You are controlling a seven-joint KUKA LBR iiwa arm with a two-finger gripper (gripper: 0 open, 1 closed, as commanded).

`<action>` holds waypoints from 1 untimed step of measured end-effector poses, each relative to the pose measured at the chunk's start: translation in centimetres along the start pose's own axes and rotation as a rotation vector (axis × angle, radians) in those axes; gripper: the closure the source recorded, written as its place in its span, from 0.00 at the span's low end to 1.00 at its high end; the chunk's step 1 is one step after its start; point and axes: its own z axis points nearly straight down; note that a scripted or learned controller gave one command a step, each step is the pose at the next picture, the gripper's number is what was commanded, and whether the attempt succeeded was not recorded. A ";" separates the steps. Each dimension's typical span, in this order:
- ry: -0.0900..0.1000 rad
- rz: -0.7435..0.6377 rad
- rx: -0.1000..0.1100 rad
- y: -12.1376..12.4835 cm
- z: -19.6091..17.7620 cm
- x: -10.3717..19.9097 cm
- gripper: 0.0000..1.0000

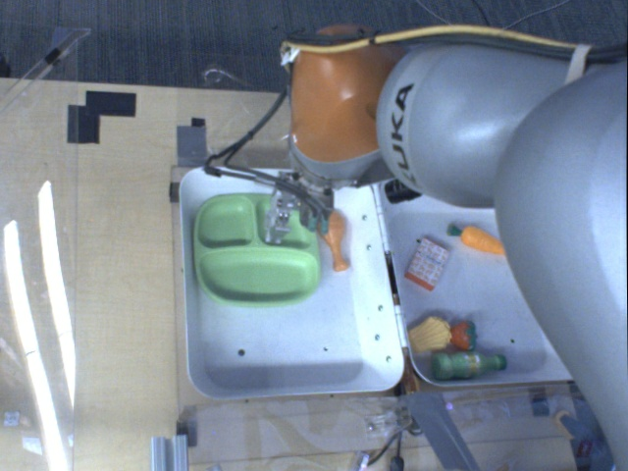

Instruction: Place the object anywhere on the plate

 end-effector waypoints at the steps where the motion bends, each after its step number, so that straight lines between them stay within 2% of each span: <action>1: 0.001 -0.230 -0.001 2.1 -0.8 12.9 1.00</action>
